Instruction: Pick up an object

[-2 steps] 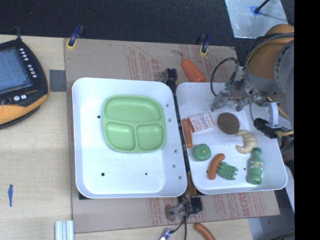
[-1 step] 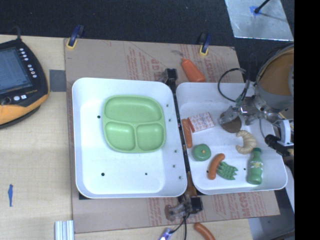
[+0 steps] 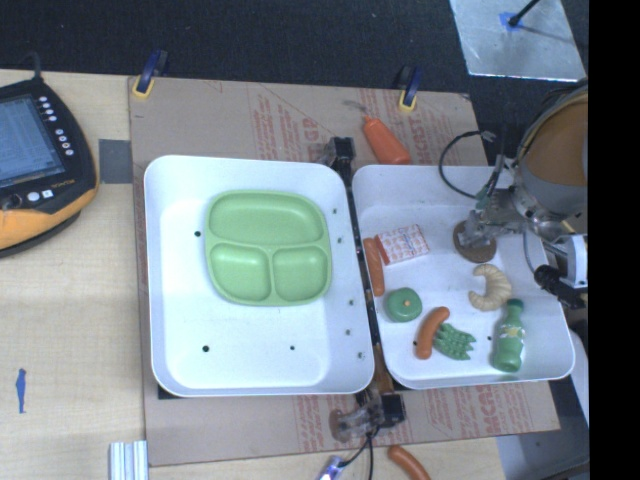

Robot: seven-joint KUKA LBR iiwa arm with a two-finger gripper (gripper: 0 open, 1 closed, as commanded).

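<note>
Camera view: locate the gripper (image 3: pixel 478 230) low in the right bin (image 3: pixel 560 368), near its rear right area. You cannot tell its opening, as the view is poor. The croissant (image 3: pixel 491 287) lies just in front of it, long axis roughly front-to-back, apparently ungrasped

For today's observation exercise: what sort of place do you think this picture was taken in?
Probably a robotics lab test bench. Two white bins sit on clamped cardboard, a robot arm reaches over toy food such as a croissant, and a handheld control pendant lies beside them.
</note>
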